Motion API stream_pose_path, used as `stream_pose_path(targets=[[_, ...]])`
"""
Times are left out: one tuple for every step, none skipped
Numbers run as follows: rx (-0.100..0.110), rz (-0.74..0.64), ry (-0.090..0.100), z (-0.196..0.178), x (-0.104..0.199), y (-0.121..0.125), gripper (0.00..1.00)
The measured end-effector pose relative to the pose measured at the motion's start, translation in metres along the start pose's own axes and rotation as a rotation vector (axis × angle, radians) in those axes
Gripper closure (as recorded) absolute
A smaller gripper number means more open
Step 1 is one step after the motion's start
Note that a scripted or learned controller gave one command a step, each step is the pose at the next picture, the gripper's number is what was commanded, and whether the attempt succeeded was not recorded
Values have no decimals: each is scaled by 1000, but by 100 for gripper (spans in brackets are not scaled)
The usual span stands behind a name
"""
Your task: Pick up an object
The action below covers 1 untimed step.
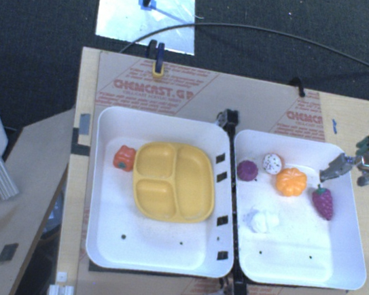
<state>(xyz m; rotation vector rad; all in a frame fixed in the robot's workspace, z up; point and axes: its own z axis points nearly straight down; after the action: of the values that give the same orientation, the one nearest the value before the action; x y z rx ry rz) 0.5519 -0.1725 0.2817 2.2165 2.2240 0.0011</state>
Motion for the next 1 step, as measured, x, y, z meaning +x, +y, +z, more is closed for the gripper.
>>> stream_pose_path(targets=[[3, 2, 0, 42, -3, 0, 0]])
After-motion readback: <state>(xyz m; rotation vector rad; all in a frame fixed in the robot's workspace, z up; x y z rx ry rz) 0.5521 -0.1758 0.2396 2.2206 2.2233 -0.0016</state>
